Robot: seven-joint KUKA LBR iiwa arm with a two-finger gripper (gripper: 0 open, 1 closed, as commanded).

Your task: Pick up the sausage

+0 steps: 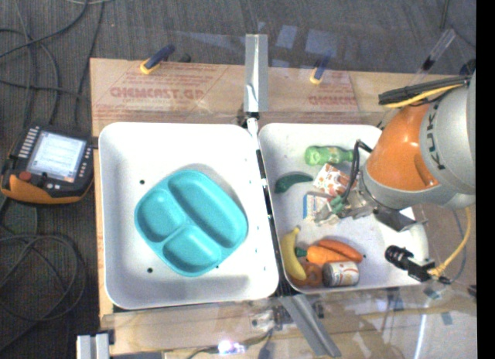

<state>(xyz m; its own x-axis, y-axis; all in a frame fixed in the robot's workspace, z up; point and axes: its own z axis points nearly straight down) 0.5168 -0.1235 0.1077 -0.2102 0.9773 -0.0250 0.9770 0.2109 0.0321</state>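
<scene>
Orange band of arm (pixel 402 160) bears part of "KUKA" lettering at right edge. We count two white bins on bench: left bin (pixel 124 272) holds one teal divided plate (pixel 192 220) with three compartments; right bin (pixel 402 261) holds jumble. We see hand (pixel 340 206) low over small printed packet (pixel 317 206); cannot tell if it is open or closed. Sausage (pixel 311 275), brownish, lies at front of right bin, touching one banana (pixel 291 253), one carrot (pixel 334 252), one can (pixel 341 274). One green bottle (pixel 328 154) near back. Cardboard behind bins carries faint red print, unreadable.
</scene>
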